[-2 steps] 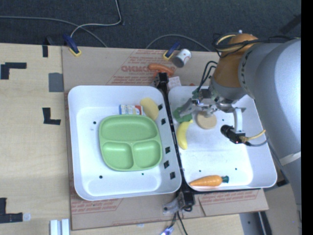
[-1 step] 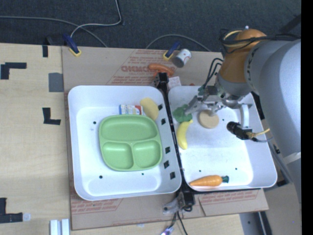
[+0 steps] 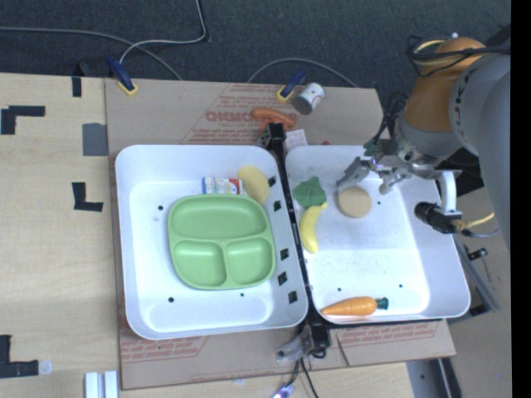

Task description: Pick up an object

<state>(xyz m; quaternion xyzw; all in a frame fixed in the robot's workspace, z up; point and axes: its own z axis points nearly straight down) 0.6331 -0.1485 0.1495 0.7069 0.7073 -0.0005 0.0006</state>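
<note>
Hovering over the right bin, your gripper sits spread open and empty just above the tan round piece, presumably lining up to grasp it.

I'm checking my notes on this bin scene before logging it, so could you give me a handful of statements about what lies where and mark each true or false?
1. The green divided plate lies in the left bin. True.
2. The carrot lies in the left bin. False: it lies in the right bin, near its front edge.
3. The banana lies in the right bin, close to the divider between the bins. True.
4. The pincer is above the left bin. False: it is over the right bin, by the round tan object.
5. A green leafy piece lies just behind the banana. True.
</note>
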